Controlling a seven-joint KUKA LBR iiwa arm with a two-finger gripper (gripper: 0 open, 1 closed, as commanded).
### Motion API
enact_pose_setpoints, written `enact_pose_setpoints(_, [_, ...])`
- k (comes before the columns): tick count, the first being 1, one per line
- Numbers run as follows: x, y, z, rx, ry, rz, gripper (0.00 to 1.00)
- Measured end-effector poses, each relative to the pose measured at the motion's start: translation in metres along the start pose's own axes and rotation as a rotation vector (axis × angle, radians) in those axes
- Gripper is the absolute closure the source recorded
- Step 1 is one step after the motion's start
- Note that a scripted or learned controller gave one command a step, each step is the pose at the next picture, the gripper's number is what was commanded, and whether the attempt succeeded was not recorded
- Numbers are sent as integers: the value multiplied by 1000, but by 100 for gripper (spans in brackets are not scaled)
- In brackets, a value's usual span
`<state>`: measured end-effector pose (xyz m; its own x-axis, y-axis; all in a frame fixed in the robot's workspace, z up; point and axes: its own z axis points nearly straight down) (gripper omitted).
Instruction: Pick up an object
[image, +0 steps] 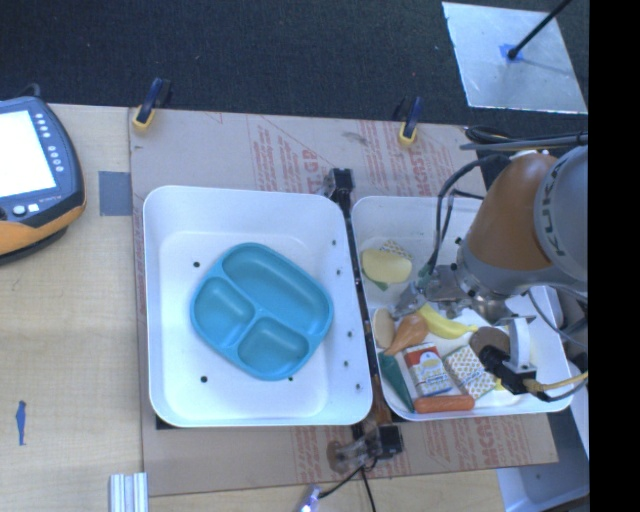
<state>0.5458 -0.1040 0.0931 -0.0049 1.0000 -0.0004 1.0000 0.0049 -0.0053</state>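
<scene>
The tool (412, 298) of the grey arm is low inside the right shallow white plastic bin (400, 208), near its left wall. The wrist covers its tip, so I cannot tell if it is wide or narrow, and nothing is seen held in it.

The things it may take all lie in this bin, close together. A pale yellow round piece (386, 266) is just beside the tool on the far side. A yellow banana-shaped toy (447, 323) and an orange-brown cone-shaped piece (404, 334) are just beside it on the near side. Nearer to the front edge lie a small red and white box (430, 370), a checkered tan block (470, 370) and a red-orange stick (443, 404).

The main danger, in my judgement, is the crowding. The tool stands between several pieces, so it may close on the edge of two at once, or on the gap between them, and come up with nothing. The banana-shaped toy and the cone-shaped piece look smooth and curved, so a grip away from their middle may let them turn and slip out. A descent onto a piece could also push it under its neighbour. The bin wall is near, and the tool may strike it if it moves to the left.

The blue divided plastic plate (262, 310) in the left white bin (160, 300) is well apart and seems not at risk.
</scene>
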Motion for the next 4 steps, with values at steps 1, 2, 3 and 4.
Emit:
enact_pose_setpoints(1, [12,-1,2,1,1,-1,0])
enact_pose_setpoints(2, [10,-32,2,-1,0,-1,0])
enact_pose_setpoints(3, [9,-32,-9,-1,-2,-6,100])
enact_pose_setpoints(4, [60,-31,-117,-3,1,0,100])
